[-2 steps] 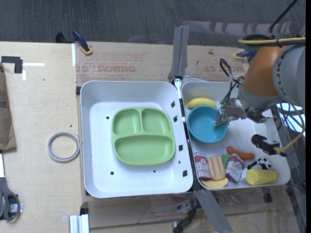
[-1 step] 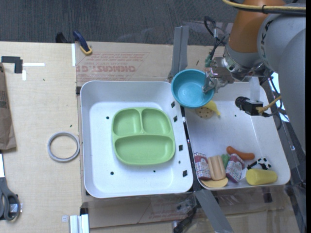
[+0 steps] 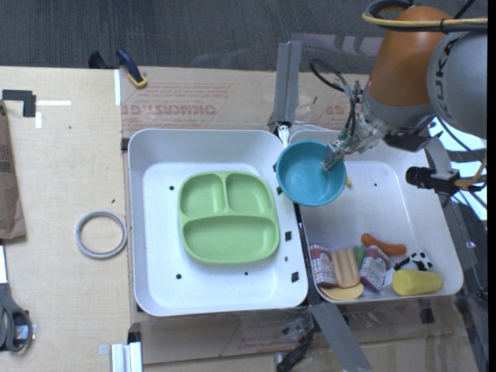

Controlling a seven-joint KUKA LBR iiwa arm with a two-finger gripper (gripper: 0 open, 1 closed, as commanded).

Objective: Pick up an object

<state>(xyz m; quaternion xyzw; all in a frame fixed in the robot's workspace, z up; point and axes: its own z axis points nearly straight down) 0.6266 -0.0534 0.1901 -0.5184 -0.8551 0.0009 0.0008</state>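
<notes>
A blue bowl [image 3: 310, 175] hangs tilted over the inner edge of the right bin [image 3: 422, 219], near the divide between the two bins. My gripper [image 3: 339, 152] is shut on the bowl's rim at its upper right side and carries it clear of the bin floor. The arm comes down from the upper right, its orange band above the wrist.
A green divided plate [image 3: 228, 216] lies in the left bin [image 3: 147, 231]. Along the right bin's front edge sit a yellow cup [image 3: 417, 283], an orange carrot-like piece [image 3: 383, 245], packets and several small toys. A ring of tape [image 3: 101, 233] lies on the bench at left.
</notes>
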